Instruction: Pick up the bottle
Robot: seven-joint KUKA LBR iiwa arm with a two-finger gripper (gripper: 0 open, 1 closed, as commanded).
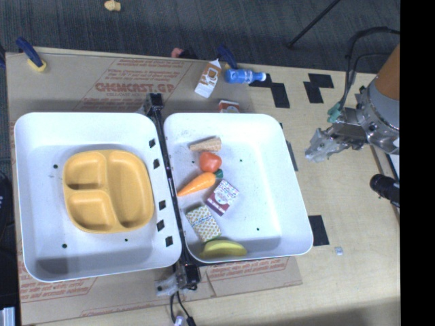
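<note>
Lying on its side on the counter (353, 277) beyond the far rim of the right bin (293, 202), the bottle (242, 77) is blue w/ a white cap pointing right, just beside a small carton (209, 79) on its left. Jaws (319, 146) hang over bare counter to the right of the right bin, well apart from the bottle & nearer the camera than it; can't tell if they're open or closed, nothing visible between them. Grey wrist & orange band sit at the right edge.

Left bin (34, 202): holds a yellow divided tray (107, 189), three compartments, roughly centred. Right bin: a tan bread slice (205, 144) near the far side, a tomato (210, 161) just below it, a carrot (197, 183) touching the tomato's stem end, a red-and-white packet (223, 197), a cracker box (204, 223) & a banana (224, 248) against the near wall. All items crowd the bin's left-centre; its right half is bare.

Bins touch along a black clip strip. Bottle lies close to the counter's far edge, w/ a blue clamp (226, 56) just behind it & black tape squares (319, 87) to its right. Open counter runs between jaws & bottle.
</note>
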